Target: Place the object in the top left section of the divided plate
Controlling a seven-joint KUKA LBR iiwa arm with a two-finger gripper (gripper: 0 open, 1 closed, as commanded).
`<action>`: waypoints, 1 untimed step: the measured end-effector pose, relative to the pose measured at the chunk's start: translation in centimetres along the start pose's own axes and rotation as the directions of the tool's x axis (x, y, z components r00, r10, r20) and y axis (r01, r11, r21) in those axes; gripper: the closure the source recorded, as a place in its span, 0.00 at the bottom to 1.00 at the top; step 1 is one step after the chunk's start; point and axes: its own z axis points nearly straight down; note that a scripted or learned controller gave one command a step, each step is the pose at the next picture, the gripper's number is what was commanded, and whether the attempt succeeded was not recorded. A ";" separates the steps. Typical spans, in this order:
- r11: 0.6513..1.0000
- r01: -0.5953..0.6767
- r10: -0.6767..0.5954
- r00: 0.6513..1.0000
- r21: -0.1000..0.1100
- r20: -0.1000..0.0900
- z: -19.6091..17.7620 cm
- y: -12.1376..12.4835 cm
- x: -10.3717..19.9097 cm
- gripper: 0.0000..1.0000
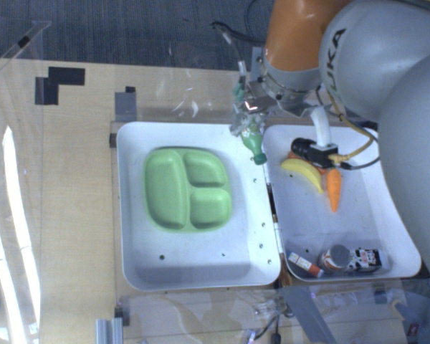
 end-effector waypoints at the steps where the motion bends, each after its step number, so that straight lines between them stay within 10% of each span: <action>1: 0.998 0.068 -0.068 0.998 -0.001 0.000 2.8 0.0 1.1 1.00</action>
